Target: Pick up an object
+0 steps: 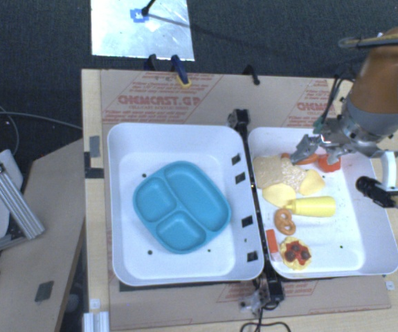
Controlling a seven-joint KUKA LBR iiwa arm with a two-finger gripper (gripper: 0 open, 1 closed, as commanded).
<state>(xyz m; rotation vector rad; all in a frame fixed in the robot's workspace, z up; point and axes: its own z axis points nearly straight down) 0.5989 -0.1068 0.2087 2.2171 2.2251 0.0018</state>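
Note:
My gripper (318, 152) hangs low over the far part of the right bin (368, 244). An orange-red toy (314, 160) lies right under it, partly hidden by the gripper. Whether the toy is held cannot be made out. Close to the left of it lies a tan bread slice (276, 171). Nearer the front are a pale yellow wedge (313, 182), a yellow lump (278, 195), a yellow cylinder (314, 205), a brown pretzel (285, 221), a small red stick (271, 241) and a tart with red topping (296, 253).
The left bin (126, 206) holds a blue divided plate (181, 206). A black divider with clips (248, 185) runs between the bins. The right half of the right bin is bare white floor. A foil sheet (142, 19) lies beyond the bench.

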